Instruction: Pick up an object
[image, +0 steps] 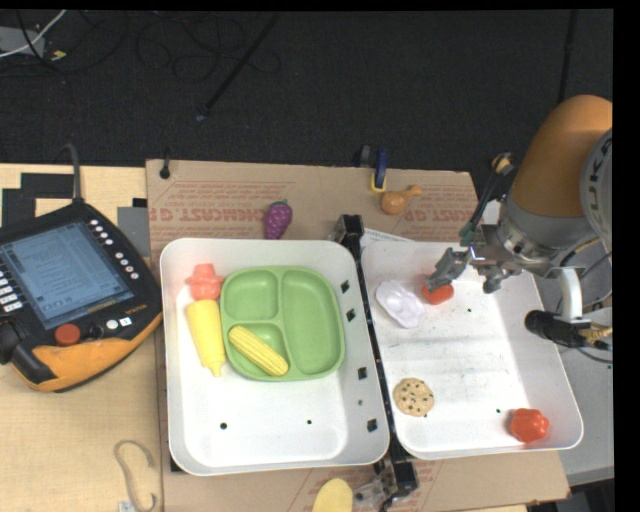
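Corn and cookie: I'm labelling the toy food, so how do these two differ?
The corn is yellow and long; the cookie is tan with dark specks and round. The corn lies at a slant in a compartment of the green plate in the left bin; the cookie lies flat on the floor of the right bin. Both sit apart from the gripper.

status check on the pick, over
Gripper low over right bin, finger state unclear. Small red-orange object right at its fingertip, grasp unconfirmed. White object lies just beside it; cookie and red pepper well apart.
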